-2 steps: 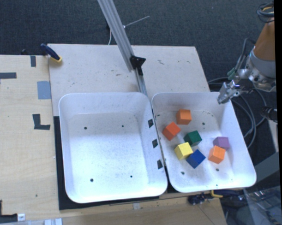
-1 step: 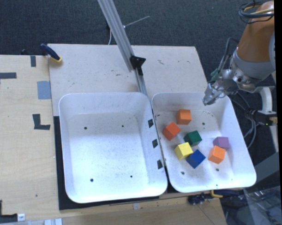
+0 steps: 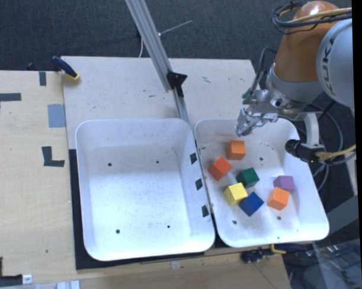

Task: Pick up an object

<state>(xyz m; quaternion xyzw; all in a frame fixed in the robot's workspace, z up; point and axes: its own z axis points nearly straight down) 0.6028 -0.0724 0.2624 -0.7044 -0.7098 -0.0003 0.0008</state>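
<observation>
1. Hand (image 3: 244, 128) hangs above the right bin's (image 3: 308, 216) far edge; whether wide or narrow, cannot tell.
2. Nearest orange block (image 3: 236, 149) lies just beside it, toward the bin's middle. Other blocks cluster nearer the bench's front edge.
3. Approach step, by the look. Next: centre over a block, descend.

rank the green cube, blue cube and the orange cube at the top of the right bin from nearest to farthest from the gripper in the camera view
1. Orange cube at the top of the right bin, just below the gripper.
2. Green cube, mid-bin, lower in the view.
3. Blue cube, lower still, beside the yellow cube.
</observation>
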